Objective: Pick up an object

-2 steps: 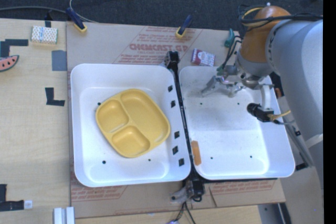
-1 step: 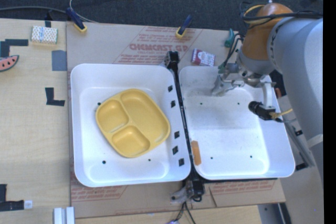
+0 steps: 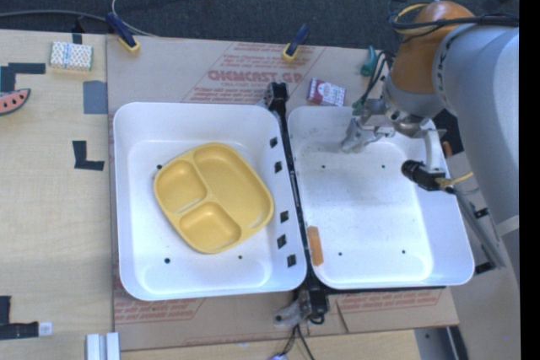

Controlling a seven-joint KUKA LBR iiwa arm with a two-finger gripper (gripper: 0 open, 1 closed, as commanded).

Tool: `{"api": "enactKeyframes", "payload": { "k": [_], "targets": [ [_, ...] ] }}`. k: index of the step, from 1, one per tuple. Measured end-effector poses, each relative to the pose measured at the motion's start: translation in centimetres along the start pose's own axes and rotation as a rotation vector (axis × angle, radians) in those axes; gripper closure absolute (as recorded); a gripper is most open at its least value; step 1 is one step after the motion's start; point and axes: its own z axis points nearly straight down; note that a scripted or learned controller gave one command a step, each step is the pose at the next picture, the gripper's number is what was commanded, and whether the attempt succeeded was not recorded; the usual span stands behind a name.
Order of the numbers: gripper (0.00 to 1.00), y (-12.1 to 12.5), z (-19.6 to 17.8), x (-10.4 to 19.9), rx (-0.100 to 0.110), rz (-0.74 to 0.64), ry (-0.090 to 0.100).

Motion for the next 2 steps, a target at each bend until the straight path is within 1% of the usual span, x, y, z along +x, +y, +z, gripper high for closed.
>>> {"api": "enactKeyframes", "payload": {
  "k": [1, 2],
  "targets": [
    [1.0, -2.34, 0.32, 3.47, 0.004, 0.0, 0.002],
    [1.0, -2.34, -0.61, 3.53, 0.005, -0.001, 0.003]
  ]
}}
